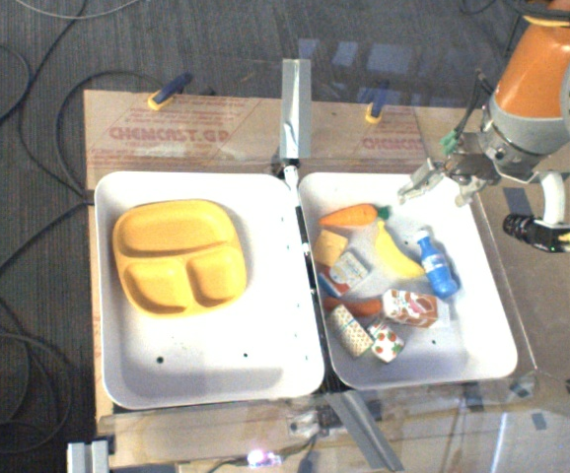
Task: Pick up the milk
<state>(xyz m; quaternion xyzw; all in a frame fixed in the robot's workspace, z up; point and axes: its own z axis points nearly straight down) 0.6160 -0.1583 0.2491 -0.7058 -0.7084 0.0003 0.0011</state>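
Not picked up yet: milk (355,264) lying in the right bin (492,294) among other toys, gripper (441,177) spread wide above the far edge, holding nothing.

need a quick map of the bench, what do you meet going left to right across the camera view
yellow tray in the left bin → carrot → banana → blue bottle in the right bin → claw above that bin's far right corner

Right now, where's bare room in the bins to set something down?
Left bin: bare floor below and right of the yellow tray. Right bin: crowded centre; bare strips along the right wall beside the blue bottle, and the lower right corner.
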